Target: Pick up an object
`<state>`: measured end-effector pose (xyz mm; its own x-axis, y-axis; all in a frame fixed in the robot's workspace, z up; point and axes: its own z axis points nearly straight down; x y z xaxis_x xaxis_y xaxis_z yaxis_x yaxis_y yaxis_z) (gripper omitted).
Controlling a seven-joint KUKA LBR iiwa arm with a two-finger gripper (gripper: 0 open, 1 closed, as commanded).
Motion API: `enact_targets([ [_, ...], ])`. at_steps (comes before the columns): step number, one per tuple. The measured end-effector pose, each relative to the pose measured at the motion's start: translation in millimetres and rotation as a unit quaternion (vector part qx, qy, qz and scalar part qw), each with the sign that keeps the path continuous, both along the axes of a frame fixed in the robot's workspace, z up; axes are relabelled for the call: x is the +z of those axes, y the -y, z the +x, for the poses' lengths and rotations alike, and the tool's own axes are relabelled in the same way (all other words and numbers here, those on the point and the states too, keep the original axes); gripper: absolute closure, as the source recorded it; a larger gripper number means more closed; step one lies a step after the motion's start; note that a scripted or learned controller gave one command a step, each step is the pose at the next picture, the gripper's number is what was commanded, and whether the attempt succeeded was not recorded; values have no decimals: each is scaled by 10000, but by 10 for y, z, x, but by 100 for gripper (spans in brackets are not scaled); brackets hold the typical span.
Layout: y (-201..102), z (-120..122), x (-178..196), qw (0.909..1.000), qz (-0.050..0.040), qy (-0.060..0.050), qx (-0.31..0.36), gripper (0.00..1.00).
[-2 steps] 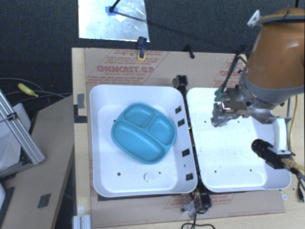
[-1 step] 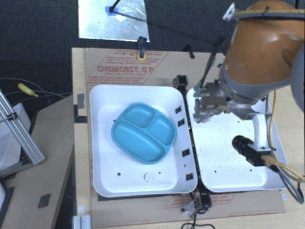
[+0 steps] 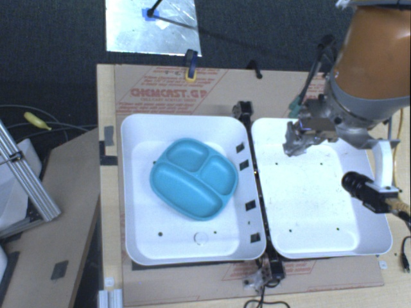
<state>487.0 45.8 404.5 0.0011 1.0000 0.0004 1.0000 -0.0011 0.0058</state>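
A blue divided plate (image 3: 193, 178) with three compartments lies in the middle of the left bin (image 3: 138, 236). My gripper (image 3: 293, 145) hangs over the upper left part of the right bin (image 3: 359, 246), well to the right of the plate and apart from it. The bulky wrist with its orange band covers the bin's far right corner. I see no object between the gripper and the bin floor.
A black divider with clips (image 3: 252, 191) runs between the two bins. Both bins rest on a cardboard sheet (image 3: 167, 92). A shiny metal sheet (image 3: 151, 18) lies beyond the bench at the back. An aluminium frame (image 3: 22, 185) stands at the left.
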Motion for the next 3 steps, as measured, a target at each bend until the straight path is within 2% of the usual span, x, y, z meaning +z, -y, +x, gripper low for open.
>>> enact_targets([
  [1,-671,-12,-716,10000,1,-51,51,100],
  [2,-304,4,846,10000,18,74,14,100],
  [3,-660,-7,338,10000,0,-36,39,100],
])
